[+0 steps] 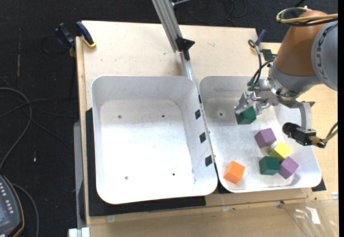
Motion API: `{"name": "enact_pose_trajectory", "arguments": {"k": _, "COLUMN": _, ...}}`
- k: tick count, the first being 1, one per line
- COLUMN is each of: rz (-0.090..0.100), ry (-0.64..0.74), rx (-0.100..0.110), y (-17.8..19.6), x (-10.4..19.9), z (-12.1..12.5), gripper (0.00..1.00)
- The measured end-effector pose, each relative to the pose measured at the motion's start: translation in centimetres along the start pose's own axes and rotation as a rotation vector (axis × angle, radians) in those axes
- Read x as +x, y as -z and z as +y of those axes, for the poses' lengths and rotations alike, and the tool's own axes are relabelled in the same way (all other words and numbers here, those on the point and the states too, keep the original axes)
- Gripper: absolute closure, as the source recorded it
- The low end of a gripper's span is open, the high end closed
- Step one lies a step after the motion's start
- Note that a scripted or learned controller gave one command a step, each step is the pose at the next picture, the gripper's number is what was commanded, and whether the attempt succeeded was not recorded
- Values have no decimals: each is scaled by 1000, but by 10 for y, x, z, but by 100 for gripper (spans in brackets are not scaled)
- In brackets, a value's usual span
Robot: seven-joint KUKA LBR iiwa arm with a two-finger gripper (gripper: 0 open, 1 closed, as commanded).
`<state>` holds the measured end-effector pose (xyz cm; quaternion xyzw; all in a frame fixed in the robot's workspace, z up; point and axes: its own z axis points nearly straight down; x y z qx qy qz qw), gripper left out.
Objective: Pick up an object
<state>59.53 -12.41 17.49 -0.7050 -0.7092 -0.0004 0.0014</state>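
My gripper [246,112] hangs over the upper middle of the right bin [226,86]. A dark green block [247,117] sits between its fingers at the tip, and the fingers are shut on it. In the bin's lower right lie a purple block [265,137], a yellow block [280,150], a second green block [269,165] and another purple block [289,166], close together. An orange block [234,171] rests near the bin's front left corner.
The left bin [102,96] stands beside the right one, sharing a divider rim [203,128]. A slanted metal pole [164,7] rises from behind the bins. Clamps sit on the bench's back corners [80,31].
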Motion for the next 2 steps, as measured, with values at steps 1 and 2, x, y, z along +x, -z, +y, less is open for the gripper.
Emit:
{"name": "enact_pose_trajectory", "arguments": {"k": 1, "rz": 0, "ry": 5, "rx": -6, "y": 40, "x": 109, "z": 24, "gripper": 100}}
{"name": "enact_pose_trajectory", "arguments": {"k": 2, "rz": 0, "ry": 4, "rx": 5, "y": 27, "x": 173, "z": -18, "gripper": 100}}
